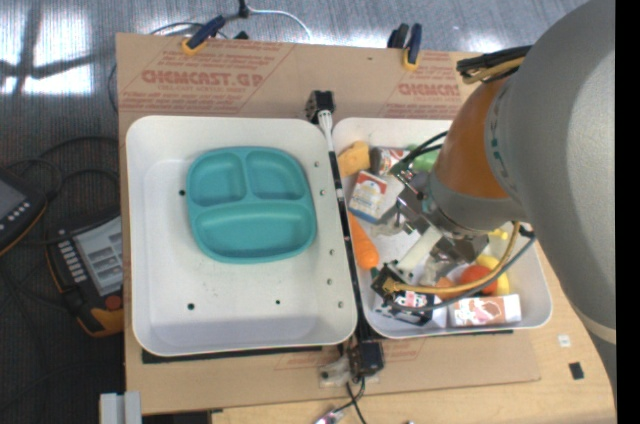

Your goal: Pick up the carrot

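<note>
We saw the orange carrot (367, 250), seemingly a smooth plastic toy, lying in the right shallow white bin (535, 312), hard against the dividing wall near that bin's left edge, with a small red-and-white carton (366, 195) just beyond it and other toy food crowded around. The grey arm with its orange band (470, 157) hung over this bin, and our tool (405, 284) sat low among the clutter just to the right of the carrot; whether it was spread or pressed together we could not tell. The left white bin (150, 312) held a teal divided plastic plate (251, 203). We judged the carrot light, stiff and rather slippery, its taper apt to squirt from a pinch, so we would take hold across its thicker middle, though the wall beside it left little room.
</note>
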Available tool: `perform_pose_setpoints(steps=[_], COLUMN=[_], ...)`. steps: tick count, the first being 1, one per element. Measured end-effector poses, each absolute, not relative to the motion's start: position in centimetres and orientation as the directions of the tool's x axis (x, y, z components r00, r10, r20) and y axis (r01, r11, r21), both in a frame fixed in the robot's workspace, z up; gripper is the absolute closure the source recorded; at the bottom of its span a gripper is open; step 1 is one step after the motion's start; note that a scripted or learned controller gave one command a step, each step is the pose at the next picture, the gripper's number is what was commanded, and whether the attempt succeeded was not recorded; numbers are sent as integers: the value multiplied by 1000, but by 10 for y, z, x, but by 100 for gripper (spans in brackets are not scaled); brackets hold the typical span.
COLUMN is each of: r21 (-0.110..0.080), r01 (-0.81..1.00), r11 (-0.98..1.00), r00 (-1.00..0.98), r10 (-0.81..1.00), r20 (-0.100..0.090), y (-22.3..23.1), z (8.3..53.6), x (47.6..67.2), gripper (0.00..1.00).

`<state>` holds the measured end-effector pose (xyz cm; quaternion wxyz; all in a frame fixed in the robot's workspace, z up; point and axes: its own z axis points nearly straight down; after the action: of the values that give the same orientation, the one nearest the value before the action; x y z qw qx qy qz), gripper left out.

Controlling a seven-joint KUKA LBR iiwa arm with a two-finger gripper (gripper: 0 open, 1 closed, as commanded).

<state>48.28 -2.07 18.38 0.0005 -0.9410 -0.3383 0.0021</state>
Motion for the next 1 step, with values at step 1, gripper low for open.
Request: perform_pose_setpoints(steps=[1], r21=[-2], r01=[637], r11=[-771], r00=[771], r10=[637], r20=[-4], y=[-21], z=[184], x=[483], gripper=[0])
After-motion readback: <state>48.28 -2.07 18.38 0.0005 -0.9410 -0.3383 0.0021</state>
